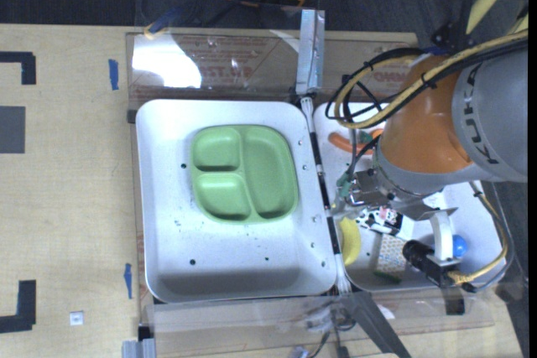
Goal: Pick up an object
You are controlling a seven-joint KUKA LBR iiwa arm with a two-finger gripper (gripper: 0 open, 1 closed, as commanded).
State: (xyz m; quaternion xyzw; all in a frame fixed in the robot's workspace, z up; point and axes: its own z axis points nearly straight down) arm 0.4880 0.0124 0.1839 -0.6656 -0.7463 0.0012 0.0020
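My arm reaches over the right bin (485, 205) and hides most of it. The gripper (359, 199) hangs below the orange band, low over the bin's left side. Just under it lies a small black, white and red object (379, 219). A yellow banana-shaped piece (351, 241) rests against the bin's left wall, in front of the gripper. A speckled tan block (388, 256) lies beside it, near the front wall. An orange item (341, 142) peeks out behind the arm. A blue ball (459, 247) sits to the right.
The left bin (168, 247) holds a green three-section plate (244, 173) near its middle. A raised divider (321, 180) separates the two bins. Clear panels (218, 59) stand behind them, and yellow and black cables (377, 92) loop off the arm.
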